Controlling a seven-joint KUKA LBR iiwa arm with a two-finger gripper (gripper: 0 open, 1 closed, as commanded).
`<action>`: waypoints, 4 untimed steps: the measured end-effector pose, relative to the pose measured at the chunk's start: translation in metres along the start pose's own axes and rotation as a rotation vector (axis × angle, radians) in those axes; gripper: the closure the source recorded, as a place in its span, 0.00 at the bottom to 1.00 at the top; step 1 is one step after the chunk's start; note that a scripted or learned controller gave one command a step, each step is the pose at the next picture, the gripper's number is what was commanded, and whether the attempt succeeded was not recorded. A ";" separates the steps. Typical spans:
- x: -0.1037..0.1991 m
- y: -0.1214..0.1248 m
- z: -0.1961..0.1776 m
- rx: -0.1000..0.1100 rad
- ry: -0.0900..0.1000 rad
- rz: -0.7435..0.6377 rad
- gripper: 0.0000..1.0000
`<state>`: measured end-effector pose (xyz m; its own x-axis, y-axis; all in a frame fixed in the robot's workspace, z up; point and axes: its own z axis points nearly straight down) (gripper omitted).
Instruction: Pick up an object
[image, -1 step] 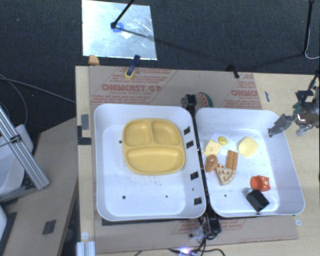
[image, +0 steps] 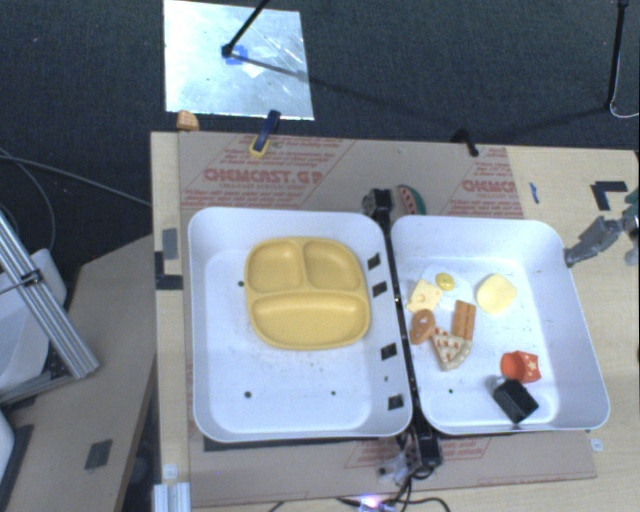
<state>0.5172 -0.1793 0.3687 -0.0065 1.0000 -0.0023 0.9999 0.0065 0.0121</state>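
End effector (image: 600, 238) hovering at right bin (image: 575, 300) outer edge, nothing gripped; finger state: cannot tell. Step: approach, pre-grasp. Candidates lying in right bin: yellow round piece (image: 496, 294), orange block (image: 520, 367), black block (image: 515, 400). Next move calling for travel inward, descent over one isolated object.

The desk (image: 560, 175) was light wood, overlaid with a brown cardboard sheet (image: 330, 170) printed in red. On that sheet two shallow white bins sat side by side and touching: the left bin (image: 215, 330) nearer the desk's left edge, the right bin (image: 575, 330) toward its right edge. A blue-and-yellow clamp (image: 265, 133) gripped the far edge near the left corner.
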 end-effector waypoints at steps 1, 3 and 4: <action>-0.029 -0.033 0.056 0.013 0.002 0.008 0.00; 0.063 0.038 0.287 0.007 0.004 -0.007 0.00; 0.079 0.040 0.260 0.009 0.003 0.000 0.00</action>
<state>0.5598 -0.1011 0.1086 -0.0064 1.0000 0.0003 1.0000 0.0064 0.0036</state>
